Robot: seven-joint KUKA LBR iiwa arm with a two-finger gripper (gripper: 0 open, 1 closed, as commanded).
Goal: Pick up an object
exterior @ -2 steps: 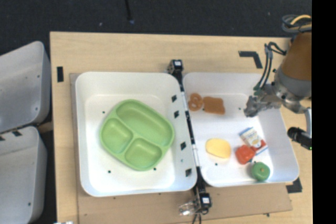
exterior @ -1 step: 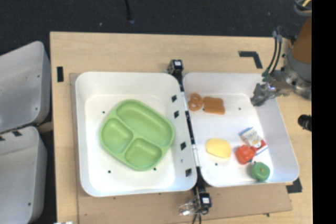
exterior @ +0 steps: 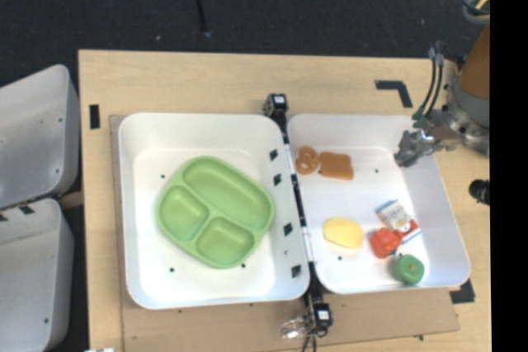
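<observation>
Camera view: I am watching the gripper [exterior: 410,146] hovering at the right bin's [exterior: 346,126] far right corner; I cannot tell how its jaws stand. Nearest pick, the brown piece [exterior: 336,166], is lying toward the bin's far left, long axis along the far edge.

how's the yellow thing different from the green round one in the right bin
The yellow item is pale, oval and smooth, lying near the middle of the right bin. The green round item is smaller, darker, with a light spot on top, and sits at the bin's near right corner. The yellow item lies clear of its neighbours; the green one sits right beside the red item. Both are small toy-like pieces resting on the same bin floor, away from the end effector.
</observation>
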